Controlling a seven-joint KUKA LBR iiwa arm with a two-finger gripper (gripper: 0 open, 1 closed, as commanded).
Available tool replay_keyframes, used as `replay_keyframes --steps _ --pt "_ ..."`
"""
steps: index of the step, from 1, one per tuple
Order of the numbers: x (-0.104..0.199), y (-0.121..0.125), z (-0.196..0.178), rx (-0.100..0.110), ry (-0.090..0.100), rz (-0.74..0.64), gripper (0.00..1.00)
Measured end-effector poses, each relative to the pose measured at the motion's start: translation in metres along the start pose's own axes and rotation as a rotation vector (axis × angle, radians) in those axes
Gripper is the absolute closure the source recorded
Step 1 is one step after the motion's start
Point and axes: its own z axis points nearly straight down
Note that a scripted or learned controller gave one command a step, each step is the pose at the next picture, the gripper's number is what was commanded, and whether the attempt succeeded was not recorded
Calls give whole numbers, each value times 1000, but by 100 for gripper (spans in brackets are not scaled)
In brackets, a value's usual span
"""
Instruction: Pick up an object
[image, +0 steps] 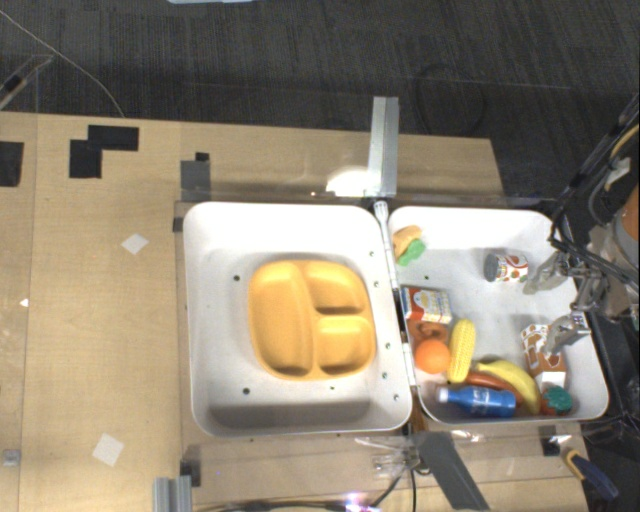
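My gripper (556, 304) hangs over the right edge of the right bin (470, 228), open, with nothing between its fingers. One fingertip (541, 278) lies just right of a small red-and-white can (507, 267). The other fingertip (566, 332) sits beside a red-and-white carton (541, 352). Along the bin's front lie a blue bottle (478, 401), a banana (511, 378) and a green-capped item (560, 400). A corn cob (461, 349), an orange (432, 356), a juice box (428, 305) and a toy burger (407, 243) line the bin's left side.
The left bin (215, 300) holds a yellow divided tray (310, 317). A grey post (384, 145) stands behind the wall between the two bins. Cables and the arm's wrist (610, 250) crowd the right edge. Bare bin floor (480, 310) lies between the can and the corn.
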Motion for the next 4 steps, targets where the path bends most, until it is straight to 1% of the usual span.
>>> replay_keyframes --steps 1,2,3,4 --pt "-6 20 78 -3 6 -28 0" --pt "-46 26 135 1 -7 174 0" --pt "-19 21 134 0 -8 543 0" --pt "-93 36 131 0 -1 932 0"
